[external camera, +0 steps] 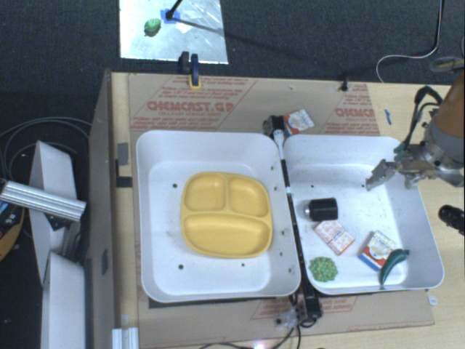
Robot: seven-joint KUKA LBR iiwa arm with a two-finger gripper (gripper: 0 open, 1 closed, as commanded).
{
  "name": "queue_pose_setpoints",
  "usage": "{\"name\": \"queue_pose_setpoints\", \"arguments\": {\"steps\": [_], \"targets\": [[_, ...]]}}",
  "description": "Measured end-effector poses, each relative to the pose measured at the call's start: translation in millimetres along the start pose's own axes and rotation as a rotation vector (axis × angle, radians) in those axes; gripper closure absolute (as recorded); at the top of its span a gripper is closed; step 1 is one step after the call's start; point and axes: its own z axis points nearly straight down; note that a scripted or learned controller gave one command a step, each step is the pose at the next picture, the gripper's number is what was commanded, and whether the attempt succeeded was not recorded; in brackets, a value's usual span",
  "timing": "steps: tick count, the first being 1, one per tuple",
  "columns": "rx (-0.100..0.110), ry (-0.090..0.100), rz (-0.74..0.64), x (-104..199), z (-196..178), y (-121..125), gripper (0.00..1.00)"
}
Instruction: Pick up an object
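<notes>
Brown printed sheet (240,100) over the bench, reaching far left of and beyond the fingers. Left bin (160,195): well left of the fingers, across the divider, bearing a yellow three-compartment plate (225,214) at its middle. Right bin (341,158): directly under the fingers, with all the loose pieces in its near half. Grey arm (450,122) entering from the right, ending in the gripper (391,182) over the bin's far right part. Fingers (378,174) spread well apart, nothing between them, touching no object. Red, white and blue box (378,249): nearer the camera than the fingers, by the right wall, apart from them. Green pepper-shaped piece (392,262): touching that box on its near right side, tip toward the bin's front rim. Black cylinder (322,209): left of the fingers and a little nearer the camera, lying on its side close to the divider. Small pink-patterned box (333,236): just nearer than the cylinder, left of and below the fingers. Bumpy green ball (323,269): farthest from the fingers, near the front left corner. Small white carton (299,121): outside the bins, on the sheet, left of and beyond the fingers.
</notes>
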Motion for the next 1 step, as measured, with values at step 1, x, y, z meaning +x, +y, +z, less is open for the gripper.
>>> {"name": "queue_pose_setpoints", "arguments": {"steps": [1], "targets": [[-0.005, -0.011, 0.005, 48.6, 115.0, -2.8, 0.0]]}}
